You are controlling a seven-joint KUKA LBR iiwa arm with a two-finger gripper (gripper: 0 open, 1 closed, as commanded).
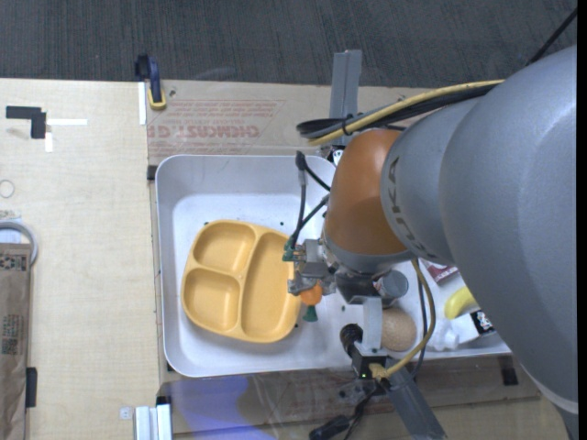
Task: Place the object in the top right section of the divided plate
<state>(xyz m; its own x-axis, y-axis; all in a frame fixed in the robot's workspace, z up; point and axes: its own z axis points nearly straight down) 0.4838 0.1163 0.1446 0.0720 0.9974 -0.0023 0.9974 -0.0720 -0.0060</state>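
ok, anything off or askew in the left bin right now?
The yellow divided plate sits rotated in the white bin, its edges not square with the bin walls. A small orange object shows by the claw at the plate's right rim, outside the sections. No spill or damage visible.

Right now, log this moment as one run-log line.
arm: over left bin | gripper: at plate's right edge, orange object by fingertips, hold unclear | plate: yellow, three sections, nothing in them | placement: not done
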